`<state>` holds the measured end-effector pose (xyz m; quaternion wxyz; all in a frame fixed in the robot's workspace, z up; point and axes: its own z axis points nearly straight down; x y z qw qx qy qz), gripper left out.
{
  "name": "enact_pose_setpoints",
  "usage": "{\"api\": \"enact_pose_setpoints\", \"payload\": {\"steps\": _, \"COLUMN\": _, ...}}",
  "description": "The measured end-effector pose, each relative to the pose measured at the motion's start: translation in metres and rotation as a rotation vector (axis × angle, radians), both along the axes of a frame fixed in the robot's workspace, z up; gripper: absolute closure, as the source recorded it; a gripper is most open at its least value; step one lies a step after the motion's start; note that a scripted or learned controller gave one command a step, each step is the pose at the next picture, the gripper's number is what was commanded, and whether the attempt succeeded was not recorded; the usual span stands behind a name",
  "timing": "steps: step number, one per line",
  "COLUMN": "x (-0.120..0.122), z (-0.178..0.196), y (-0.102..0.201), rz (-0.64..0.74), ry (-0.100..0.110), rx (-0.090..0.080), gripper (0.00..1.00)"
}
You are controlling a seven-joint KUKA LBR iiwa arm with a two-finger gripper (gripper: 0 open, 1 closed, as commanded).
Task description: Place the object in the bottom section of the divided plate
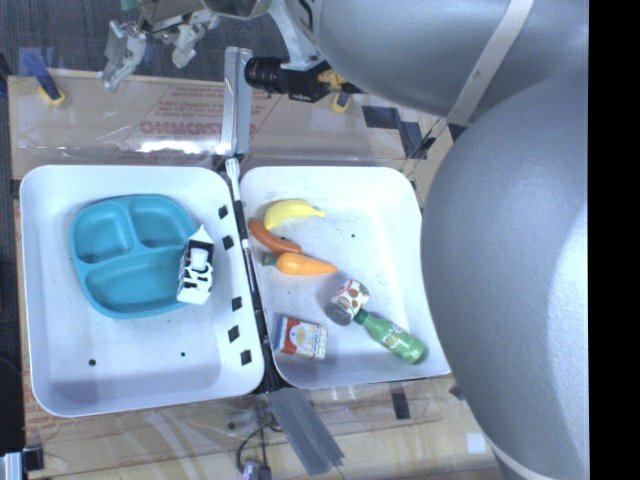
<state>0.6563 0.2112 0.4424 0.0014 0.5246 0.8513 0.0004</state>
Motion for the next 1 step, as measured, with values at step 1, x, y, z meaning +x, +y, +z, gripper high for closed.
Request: {"api": "enact_pose_setpoints", "payload": {"steps": 1, "x": -0.0007, "z": -0.0001, "y": -0.0001, "rz": 0.154, "ry": 0.003, "rx": 0.000, "gripper": 0.00}}
